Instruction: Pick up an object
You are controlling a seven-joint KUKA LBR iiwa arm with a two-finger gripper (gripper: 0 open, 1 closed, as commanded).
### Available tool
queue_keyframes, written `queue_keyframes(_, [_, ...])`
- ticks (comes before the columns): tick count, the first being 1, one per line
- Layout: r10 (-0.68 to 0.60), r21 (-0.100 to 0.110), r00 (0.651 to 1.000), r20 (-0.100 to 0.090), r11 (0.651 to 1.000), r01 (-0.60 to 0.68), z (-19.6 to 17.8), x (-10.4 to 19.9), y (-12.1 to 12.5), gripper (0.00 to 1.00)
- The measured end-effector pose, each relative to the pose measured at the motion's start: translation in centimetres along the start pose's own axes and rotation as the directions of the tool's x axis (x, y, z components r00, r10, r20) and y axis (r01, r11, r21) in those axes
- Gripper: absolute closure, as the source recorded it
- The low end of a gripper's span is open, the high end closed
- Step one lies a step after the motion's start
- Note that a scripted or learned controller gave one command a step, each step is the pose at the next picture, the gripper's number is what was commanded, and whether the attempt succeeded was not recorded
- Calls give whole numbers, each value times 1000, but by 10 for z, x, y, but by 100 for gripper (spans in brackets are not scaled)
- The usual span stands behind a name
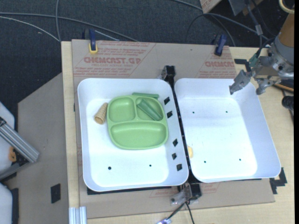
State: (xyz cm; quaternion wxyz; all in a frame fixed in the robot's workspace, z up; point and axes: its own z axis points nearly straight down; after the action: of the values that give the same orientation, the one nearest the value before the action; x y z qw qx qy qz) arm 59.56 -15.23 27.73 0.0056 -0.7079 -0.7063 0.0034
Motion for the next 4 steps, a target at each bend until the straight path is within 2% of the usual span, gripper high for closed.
queue_keyframes(1, [-3, -12, 1000, 2, 1000, 3, -6, 0, 2, 0])
queue_keyframes(3, [-1, -5, 1000, 1, 1000, 1, 102, -12, -10, 0])
queue_keyframes(4, [-3, -7, 1000, 1, 1000, 3, 163, -14, -4, 0])
